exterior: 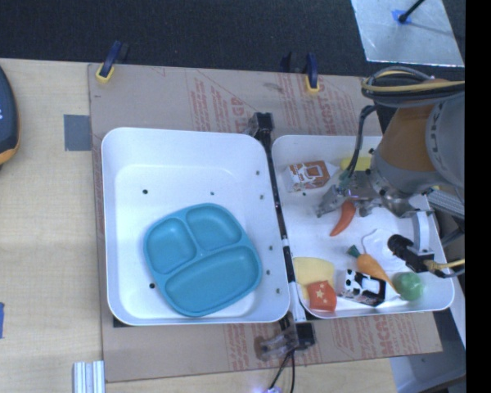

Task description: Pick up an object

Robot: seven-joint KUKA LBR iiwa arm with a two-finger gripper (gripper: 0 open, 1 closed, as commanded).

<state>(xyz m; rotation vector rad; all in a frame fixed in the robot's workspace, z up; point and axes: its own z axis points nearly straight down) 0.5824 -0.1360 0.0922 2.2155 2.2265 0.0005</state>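
My gripper [346, 205] is low over the middle of the right bin [299, 150], reaching in from the right. Its fingers stand open on either side of the upper end of a red-orange chili pepper [339, 222], which slants down to the left on the bin floor. The pepper lies between the fingers, and nothing shows it pinched. A small brown and white carton [308, 174] lies just up and left of the gripper.
Near the right bin's front edge lie an orange carrot [370, 265], a green ball [407, 285], a black and white cow toy [360, 286], a red block [321, 295] and a yellow wedge [311, 268]. The left bin [123, 150] holds a blue divided plate [202, 258].
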